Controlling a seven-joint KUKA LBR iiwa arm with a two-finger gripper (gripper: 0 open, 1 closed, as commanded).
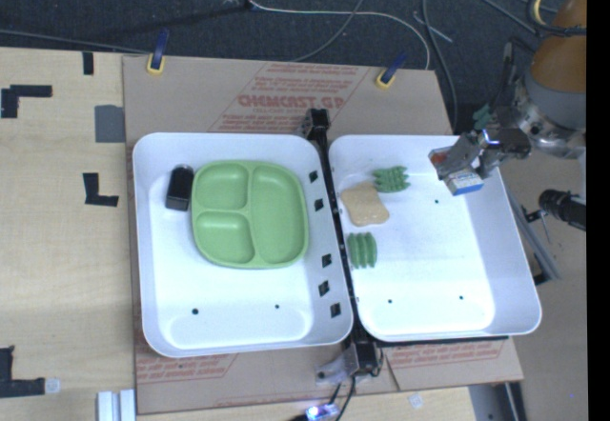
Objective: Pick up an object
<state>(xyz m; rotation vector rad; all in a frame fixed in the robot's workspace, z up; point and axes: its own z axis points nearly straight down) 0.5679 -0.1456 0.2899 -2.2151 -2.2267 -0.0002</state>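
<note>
The end effector [464, 165] hovered at three o'clock, grip unreadable, risking a miss beyond the tan piece [365, 206].

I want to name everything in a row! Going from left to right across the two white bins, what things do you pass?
Black block → green divided plate → tan sponge → gripper, above the right bin's right side.

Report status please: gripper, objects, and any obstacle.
Gripper over right bin, upper right corner, nothing seen held. Tan piece and two green pieces lie at bin's left side, apart from gripper. Nothing between.
</note>
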